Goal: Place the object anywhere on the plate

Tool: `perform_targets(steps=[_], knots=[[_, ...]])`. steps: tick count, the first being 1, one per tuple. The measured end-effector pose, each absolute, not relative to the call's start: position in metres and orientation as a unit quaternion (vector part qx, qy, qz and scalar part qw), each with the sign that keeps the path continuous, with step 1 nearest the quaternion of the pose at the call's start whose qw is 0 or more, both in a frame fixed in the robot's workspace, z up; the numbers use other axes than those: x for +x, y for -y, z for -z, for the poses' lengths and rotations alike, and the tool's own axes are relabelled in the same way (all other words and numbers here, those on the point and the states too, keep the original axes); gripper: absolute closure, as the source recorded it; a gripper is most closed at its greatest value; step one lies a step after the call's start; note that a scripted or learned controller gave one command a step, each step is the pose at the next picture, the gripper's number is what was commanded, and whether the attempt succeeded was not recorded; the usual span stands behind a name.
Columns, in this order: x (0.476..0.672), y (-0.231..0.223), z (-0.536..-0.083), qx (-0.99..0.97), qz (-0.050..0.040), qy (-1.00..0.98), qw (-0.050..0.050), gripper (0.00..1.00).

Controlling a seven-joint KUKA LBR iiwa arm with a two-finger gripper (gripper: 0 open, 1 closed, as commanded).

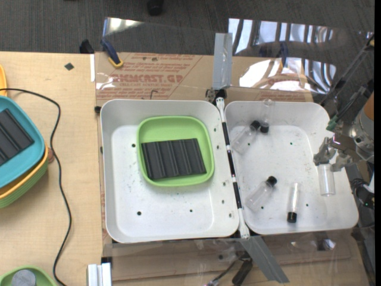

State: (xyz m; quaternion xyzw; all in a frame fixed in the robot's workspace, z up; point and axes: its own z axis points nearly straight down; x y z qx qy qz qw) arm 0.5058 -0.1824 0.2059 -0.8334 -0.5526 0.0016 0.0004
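You see the tool [331, 159] at the right edge of the frame, over the right rim of the right bin [297, 222], pinching a clear vial [327, 180] that hangs upright below it. The green plate [175, 151], carrying a dark ribbed insert [172, 158], sits in the left bin [119, 201], well apart from the vial. Three more black-capped vials [292, 201] lie in the right bin.

A light wooden bench [47, 231] carries two shallow white bins: the right bin [297, 222] just beside the gripper [328, 157], the left bin [166, 231] farther off. Teal and green stacked trays [24, 159] and a black cable [62, 177] lie farthest from it.
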Motion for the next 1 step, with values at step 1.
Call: perform_targets(steps=[1], knots=[[0.5058, 0.1825, -0.2059, -0.833, -0.0016, 0.553, 0.000, 0.00]])
